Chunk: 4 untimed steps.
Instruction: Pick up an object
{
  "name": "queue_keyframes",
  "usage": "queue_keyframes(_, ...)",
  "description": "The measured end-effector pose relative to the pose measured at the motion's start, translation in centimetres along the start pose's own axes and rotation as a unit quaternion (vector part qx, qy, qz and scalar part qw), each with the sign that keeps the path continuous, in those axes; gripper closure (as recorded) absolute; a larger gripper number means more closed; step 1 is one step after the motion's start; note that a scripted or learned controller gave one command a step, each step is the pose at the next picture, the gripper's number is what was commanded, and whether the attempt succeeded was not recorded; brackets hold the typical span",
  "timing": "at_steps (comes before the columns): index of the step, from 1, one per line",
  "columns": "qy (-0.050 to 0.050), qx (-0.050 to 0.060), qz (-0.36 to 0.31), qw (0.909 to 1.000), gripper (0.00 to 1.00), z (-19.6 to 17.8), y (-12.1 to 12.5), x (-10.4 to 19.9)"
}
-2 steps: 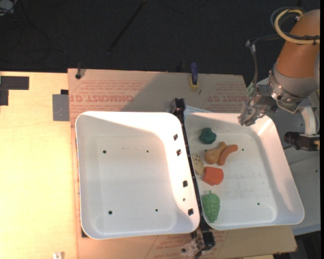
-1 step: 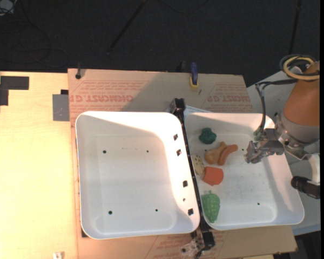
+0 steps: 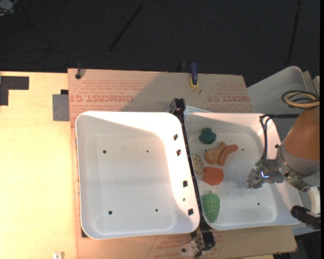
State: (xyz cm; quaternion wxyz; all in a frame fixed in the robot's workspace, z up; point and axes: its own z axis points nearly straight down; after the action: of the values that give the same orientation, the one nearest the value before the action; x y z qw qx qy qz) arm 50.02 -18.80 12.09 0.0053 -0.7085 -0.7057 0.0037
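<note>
Inside the right bin [image 3: 270,212] lie five small toys beside the hand [image 3: 255,180], its grip state unclear.

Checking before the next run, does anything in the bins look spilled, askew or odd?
Nothing stands out. The toys lie loosely along the left side of the right bin, none spilled over its rim, and the hand hovers apart from them.

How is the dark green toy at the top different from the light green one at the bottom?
The dark green toy is teal, small and rounded; the light green toy is paler, bigger and longer. The dark one lies near the bin's far end, the light one near its front edge. Both sit in the right bin.
</note>
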Motion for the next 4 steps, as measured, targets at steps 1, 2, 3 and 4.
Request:
queue_keyframes(1, -0.003, -0.014, -0.003, 0.9999, 1.00, -17.7, -2.5, 3.0)
queue_keyframes(2, 0.000, -0.001, 0.000, 1.0000, 1.00, -8.3, -2.8, -1.3)
queue_keyframes(3, 0.001, -0.006, -0.005, 1.0000, 1.00, -11.6, -2.5, 6.0)
queue_keyframes(4, 0.000, 0.001, 0.000, 1.0000, 1.00, 1.6, -2.9, 1.9)
